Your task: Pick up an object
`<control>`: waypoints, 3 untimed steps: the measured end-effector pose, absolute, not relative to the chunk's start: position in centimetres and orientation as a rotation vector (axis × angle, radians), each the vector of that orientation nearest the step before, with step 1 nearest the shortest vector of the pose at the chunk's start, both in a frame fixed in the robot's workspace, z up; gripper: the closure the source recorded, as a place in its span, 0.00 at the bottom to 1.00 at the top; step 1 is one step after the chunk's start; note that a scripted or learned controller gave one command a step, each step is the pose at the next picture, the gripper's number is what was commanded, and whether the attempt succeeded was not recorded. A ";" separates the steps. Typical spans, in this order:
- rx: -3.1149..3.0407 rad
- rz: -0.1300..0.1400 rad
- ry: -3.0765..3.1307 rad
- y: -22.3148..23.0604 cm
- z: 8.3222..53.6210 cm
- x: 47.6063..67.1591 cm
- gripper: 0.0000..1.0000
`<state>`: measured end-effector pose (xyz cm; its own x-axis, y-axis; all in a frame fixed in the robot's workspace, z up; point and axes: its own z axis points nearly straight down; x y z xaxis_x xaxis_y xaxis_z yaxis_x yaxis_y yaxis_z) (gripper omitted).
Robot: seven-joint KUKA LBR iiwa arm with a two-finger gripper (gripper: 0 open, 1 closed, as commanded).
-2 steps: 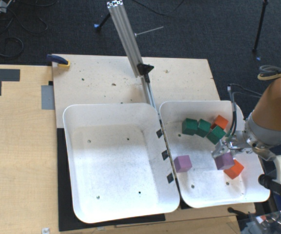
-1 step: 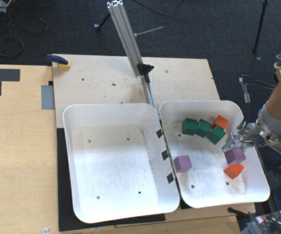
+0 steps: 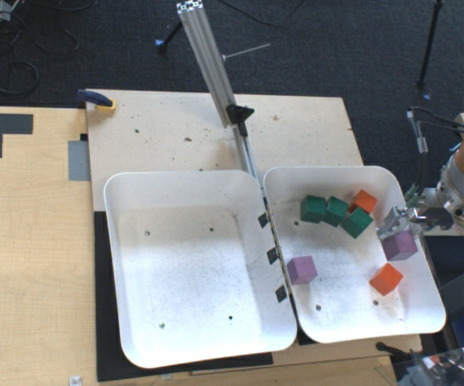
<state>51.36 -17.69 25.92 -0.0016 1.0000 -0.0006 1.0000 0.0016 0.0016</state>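
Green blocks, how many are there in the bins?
3, all in the right bin, bunched near its far side: one green block on the left, another touching it, and a third tilted beside the orange block. None looks hidden.

Two bins sit side by side on the tabletop, the left bin touching the right bin along a shared middle edge. In the right bin, a cluster of four blocks lies at the far side, one block lies near the left wall, another block lies toward the near right, and a further block sits by the right wall. The gripper is at that right wall, just beside this last block, and a slanted post rises from behind where the bins meet.
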 end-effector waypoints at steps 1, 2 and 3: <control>2.220 -0.001 2.230 -12.6 24.3 52.4 1.00; 2.220 -0.002 2.230 -7.5 23.0 52.9 1.00; 2.220 -0.002 2.229 -2.8 23.8 53.9 1.00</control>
